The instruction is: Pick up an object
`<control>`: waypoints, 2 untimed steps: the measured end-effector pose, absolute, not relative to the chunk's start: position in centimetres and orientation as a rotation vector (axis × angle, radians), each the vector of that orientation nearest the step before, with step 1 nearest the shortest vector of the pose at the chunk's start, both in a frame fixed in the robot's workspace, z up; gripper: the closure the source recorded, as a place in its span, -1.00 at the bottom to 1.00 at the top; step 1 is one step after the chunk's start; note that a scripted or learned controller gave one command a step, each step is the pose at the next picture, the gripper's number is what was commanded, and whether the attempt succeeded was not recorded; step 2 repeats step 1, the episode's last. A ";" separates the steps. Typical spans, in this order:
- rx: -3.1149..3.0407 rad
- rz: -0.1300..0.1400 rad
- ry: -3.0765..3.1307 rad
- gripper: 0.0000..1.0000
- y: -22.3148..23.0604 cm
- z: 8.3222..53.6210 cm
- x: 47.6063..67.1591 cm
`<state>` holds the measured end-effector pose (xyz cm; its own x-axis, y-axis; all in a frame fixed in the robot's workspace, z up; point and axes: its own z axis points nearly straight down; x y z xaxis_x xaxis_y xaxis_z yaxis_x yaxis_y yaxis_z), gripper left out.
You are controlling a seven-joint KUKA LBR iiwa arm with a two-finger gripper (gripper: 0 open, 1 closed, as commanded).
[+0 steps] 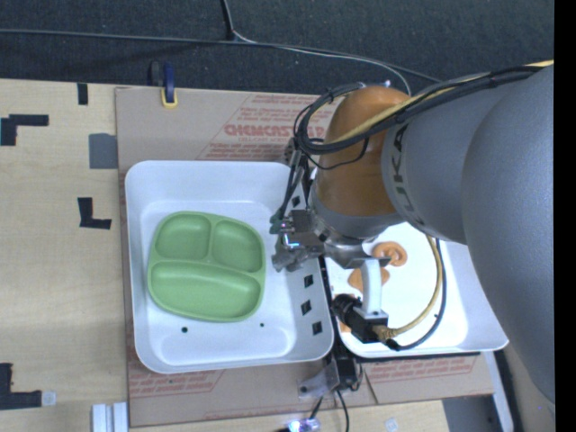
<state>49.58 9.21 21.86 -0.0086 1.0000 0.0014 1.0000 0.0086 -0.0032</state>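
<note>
You have two white bins: the left bin (144, 241) at centre-left of the frame and the right bin (468, 322) at lower right. You see one green divided plate (208, 266), with three compartments. You can make out two orange objects (392, 256) near the centre, partly hidden. One arm (486, 169) fills the right.

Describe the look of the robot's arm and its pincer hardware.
The arm is a bulky, rounded grey casing with a glossy orange band above the wrist. Black cables loop over the orange band, and a yellowish hose curves below it. The pincer is small grey metal hardware with a spot of blue.
</note>
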 end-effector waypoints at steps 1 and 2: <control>-2.217 0.002 -2.224 1.00 9.8 23.2 49.2; -2.217 0.002 -2.224 1.00 9.8 23.2 49.2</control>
